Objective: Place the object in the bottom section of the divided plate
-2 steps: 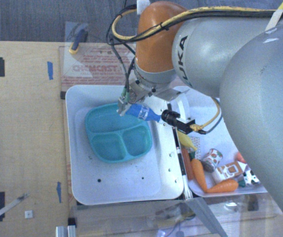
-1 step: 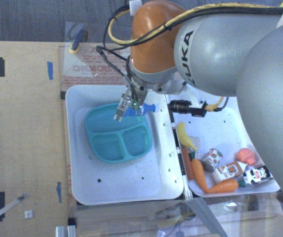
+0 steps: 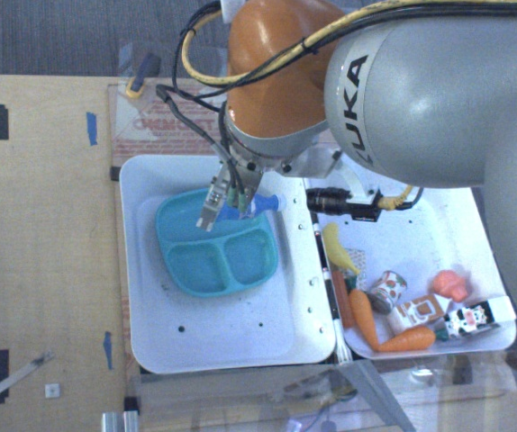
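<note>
- Nearest the lens, the grey arm fills the upper right of the camera view, with its orange band just above the wrist and a yellow cable looped over it.
- Below the wrist, the gripper reaches down over the left bin, its tip above the upper compartment of the divided plate.
- Finger state — cannot be determined: the fingers overlap in a single narrow outline against the plate.
- Beside the gripper, on its right, a small blue object lies at the plate's upper right rim; whether the gripper touches it cannot be determined.
- Teal in colour, the divided plate sits in the upper middle of the left bin, with one large compartment at the top and two smaller ones side by side at the bottom.
- To the right, the second bin holds a yellow banana, two orange carrots, a small can, a pink item and a black-and-white cow figure — all grouped along its lower part.
- Both bins rest touching along their shared edge on a tan bench.
</note>
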You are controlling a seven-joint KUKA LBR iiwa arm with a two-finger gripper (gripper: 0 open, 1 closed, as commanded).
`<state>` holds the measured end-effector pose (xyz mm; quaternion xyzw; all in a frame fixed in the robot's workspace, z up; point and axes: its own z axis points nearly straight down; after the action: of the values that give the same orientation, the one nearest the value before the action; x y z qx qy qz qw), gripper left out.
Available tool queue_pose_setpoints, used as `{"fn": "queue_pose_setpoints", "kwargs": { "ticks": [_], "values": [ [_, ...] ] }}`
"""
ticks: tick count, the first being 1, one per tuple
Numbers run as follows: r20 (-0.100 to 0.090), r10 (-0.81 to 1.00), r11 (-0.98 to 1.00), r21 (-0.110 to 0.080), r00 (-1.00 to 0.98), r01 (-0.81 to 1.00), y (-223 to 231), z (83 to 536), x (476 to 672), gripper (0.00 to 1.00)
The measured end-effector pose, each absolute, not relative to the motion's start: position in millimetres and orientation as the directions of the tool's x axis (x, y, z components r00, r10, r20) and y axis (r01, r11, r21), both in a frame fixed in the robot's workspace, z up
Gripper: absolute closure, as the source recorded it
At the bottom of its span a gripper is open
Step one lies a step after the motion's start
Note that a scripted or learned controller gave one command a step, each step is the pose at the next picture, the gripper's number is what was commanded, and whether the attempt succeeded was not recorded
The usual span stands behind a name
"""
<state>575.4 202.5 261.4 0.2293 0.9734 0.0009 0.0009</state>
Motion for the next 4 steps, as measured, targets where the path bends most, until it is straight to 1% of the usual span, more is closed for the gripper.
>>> {"fn": "queue_pose_setpoints", "kwargs": {
  "ticks": [1, 2, 3, 4],
  "values": [
    [0.001, 0.728, 0.685, -0.003, -0.685, 0.728, 202, 249, 565.1, 1.00],
    [0.001, 0.698, 0.716, -0.002, -0.716, 0.698, 137, 201, 598.2, 1.00],
    [-0.001, 0.701, 0.714, 0.001, -0.714, 0.701, 182, 225, 631.3, 1.00],
    [-0.001, 0.700, 0.714, 0.001, -0.714, 0.700, 183, 225, 631.1, 0.00]
  ]
}}
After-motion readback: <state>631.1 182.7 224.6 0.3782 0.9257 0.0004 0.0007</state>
